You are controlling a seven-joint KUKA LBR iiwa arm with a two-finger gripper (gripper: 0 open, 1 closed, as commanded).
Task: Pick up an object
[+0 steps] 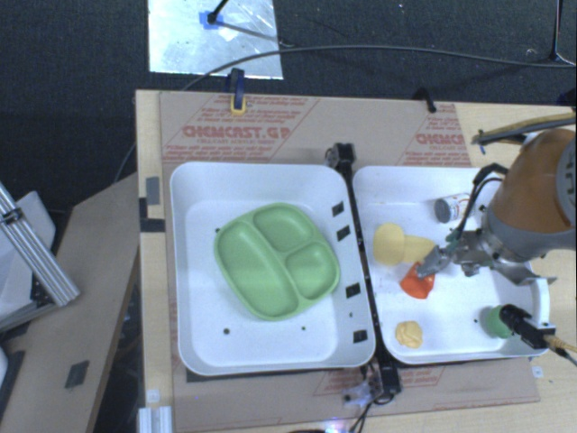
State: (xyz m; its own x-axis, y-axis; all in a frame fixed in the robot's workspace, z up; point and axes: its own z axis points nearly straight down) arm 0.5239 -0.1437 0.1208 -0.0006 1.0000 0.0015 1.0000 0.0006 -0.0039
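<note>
While the gripper (435, 262) hangs low over the right bin (406, 192), an orange piece (416, 285) lies at its tip, on the side toward the bin divider, touching or just beside it. Spread or pinched: cannot tell. Piece looks compact, no clear long axis. Likely target, a short reach.

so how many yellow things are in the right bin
2. A pale yellow piece lies by the right bin's left wall; a smaller yellow lump sits near its front left corner. The arm covers part of the bin, so more may be hidden.
</note>
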